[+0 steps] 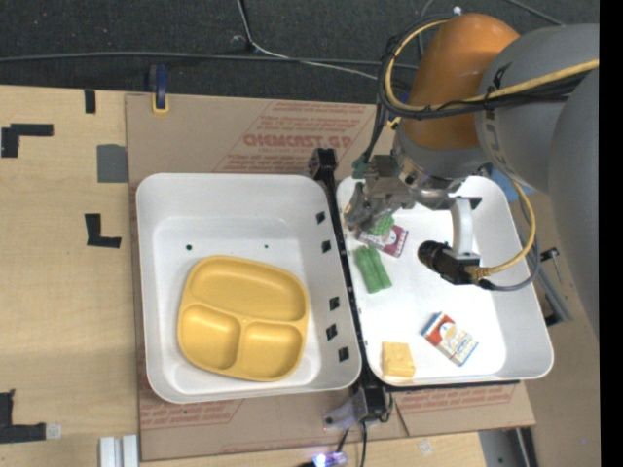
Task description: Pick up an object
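A grey KUKA arm [545,95] with an orange band [458,61] above its wrist reached in over the right-hand white bin [526,358], its gripper [368,217] lowered at that bin's inner, upper corner; whether the fingers were spread or pressed together could not be told from above, as the wrist and cabling hid them. Directly under the gripper lay a small purple-and-white packet [394,240], partly covered by the tool, and whether the two touched could not be made out. Just below the fingers, toward the camera, a green oblong object [373,269] lay tilted on the bin floor. Farther down from the fingers sat a yellow sponge-like block [397,359], near the bin's front wall, and beside it, to the right, a small red, white and blue box [449,339] lay at an angle. A black cylindrical part [443,260] on a white bracket, fed by a yellow cable, hung to the right of the fingers over the bin. Across the black divider [341,270], left of the fingers, the second white bin [156,222] held a yellow three-compartment tray [243,316]. Both bins sat on a brown cardboard sheet [253,134] laid on the bench [49,261]
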`<state>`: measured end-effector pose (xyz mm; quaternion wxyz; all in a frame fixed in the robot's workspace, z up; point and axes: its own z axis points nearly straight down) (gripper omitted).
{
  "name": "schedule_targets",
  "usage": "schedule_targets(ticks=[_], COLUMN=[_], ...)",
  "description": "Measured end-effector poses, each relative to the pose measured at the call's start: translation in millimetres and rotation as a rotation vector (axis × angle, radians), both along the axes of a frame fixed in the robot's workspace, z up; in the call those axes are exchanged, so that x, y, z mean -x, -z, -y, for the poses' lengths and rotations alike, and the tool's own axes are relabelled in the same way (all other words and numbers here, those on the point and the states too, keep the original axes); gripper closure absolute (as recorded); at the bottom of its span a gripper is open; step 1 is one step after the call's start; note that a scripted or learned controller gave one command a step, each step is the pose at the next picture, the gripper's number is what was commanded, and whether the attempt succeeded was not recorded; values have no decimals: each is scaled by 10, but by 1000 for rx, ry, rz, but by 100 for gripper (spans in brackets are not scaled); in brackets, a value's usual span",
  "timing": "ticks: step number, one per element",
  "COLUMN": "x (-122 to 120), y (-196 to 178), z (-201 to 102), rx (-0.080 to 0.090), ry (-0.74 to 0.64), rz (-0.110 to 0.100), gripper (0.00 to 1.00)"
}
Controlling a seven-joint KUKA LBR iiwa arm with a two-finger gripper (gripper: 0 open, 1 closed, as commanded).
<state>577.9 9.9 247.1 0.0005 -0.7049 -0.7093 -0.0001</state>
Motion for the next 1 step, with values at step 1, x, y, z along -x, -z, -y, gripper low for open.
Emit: schedule_targets(ticks=[1], x=[-28], y=[-10], z=[-572], rx=[0], ry=[-1], rz=[-1], gripper=[100])
